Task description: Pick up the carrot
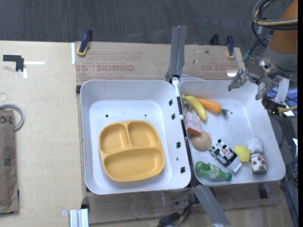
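The carrot (pixel 209 105) lies in the right bin (pixel 265 126) beside the banana (pixel 196 106), at eight o'clock from the claw (pixel 249 82), well apart; the claw's opening cannot be told.

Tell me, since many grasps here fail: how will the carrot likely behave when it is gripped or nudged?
The carrot looks like a smooth, rigid toy, so it probably stays stiff but may slip out of a pinch. Its round, tapered body suggests it could roll or pivot if nudged. It lies touching the banana, which may shift with it.
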